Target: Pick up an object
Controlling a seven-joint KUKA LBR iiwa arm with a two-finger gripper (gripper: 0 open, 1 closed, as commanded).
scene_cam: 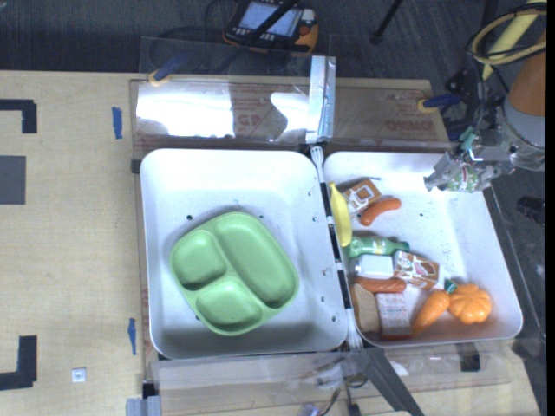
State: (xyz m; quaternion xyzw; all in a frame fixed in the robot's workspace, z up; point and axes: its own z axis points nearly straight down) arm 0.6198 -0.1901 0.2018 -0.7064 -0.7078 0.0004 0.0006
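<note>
The divided plate point(232, 271) is light green and sits in a white bin point(173, 180). The toy pumpkin point(469, 302) and carrot point(431, 310) are orange. The banana point(341, 216) is yellow, and the bottle point(378, 248) is green with a white label.

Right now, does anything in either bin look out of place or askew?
Mostly tidy. The green divided plate lies skewed in the left bin, and the toy food, like the pumpkin, is crowded along the right bin's left and front edges.

The right bin point(486, 232) has bare floor from twelve to three o'clock; toys point(408, 284) crowd six to nine. A green tray point(232, 271) fills the left bin's point(173, 180) centre.
</note>
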